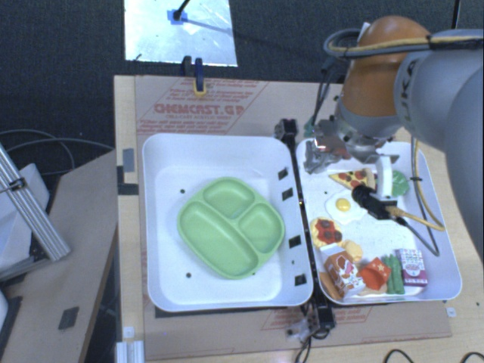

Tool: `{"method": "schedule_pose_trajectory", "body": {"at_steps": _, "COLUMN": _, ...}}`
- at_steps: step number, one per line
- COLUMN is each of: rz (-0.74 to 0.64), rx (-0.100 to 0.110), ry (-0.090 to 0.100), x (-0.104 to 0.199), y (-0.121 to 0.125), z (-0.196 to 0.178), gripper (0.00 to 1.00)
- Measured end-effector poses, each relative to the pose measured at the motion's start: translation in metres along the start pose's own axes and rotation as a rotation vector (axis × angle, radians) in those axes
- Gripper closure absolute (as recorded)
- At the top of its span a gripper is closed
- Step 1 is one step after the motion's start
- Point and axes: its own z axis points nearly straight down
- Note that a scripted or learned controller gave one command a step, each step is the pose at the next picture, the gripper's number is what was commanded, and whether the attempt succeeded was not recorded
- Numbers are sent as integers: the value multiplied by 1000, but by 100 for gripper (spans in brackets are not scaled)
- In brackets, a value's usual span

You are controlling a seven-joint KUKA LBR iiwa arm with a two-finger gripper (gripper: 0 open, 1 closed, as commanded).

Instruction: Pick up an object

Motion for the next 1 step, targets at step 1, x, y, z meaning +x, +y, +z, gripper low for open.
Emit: {"method": "schedule_pose_trajectory", "body": {"at_steps": 1, "rz": 0, "rx": -3, "ry": 0, "x": -3, "y": 8, "z": -12, "gripper": 100}}
